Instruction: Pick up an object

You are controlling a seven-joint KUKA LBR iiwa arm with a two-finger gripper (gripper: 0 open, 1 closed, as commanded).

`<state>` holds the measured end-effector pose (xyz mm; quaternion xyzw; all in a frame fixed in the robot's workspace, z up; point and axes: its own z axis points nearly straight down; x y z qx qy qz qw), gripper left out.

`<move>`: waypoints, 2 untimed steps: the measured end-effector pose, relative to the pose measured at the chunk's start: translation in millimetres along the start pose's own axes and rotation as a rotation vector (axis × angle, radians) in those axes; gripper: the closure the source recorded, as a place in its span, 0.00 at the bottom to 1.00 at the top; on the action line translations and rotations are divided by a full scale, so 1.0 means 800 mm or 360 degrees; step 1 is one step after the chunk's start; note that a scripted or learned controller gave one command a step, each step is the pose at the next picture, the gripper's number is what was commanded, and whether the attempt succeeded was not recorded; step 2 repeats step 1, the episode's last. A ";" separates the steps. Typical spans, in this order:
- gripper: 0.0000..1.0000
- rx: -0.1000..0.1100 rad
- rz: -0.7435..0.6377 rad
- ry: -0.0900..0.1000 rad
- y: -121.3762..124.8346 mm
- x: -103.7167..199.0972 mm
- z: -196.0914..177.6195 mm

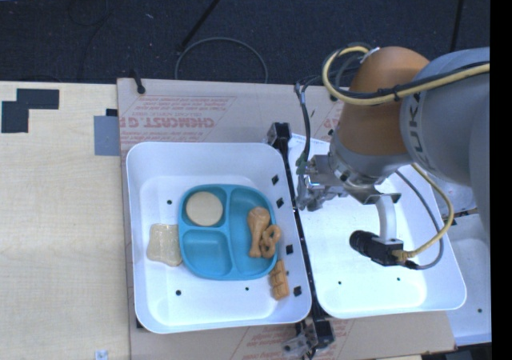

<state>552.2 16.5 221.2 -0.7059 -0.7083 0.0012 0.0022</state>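
left bin (204, 296) — tan pastry (262, 232) just beside pincer (307, 194)

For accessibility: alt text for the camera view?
The arm reaches over the right bin, gripper by its left rim. The left bin holds a blue tray with a pale disc and brown twist; a pale chunk lies beside it.

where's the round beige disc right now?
Camera view: the round beige disc sits in the upper-left compartment of the blue divided plastic tray in the left shallow white bin, left of the tan pretzel-shaped piece.
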 end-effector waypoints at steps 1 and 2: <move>1.00 -0.0002 -0.0002 0.0001 -0.007 0.062 -0.007; 1.00 -0.0002 -0.0002 0.0001 -0.007 0.062 -0.007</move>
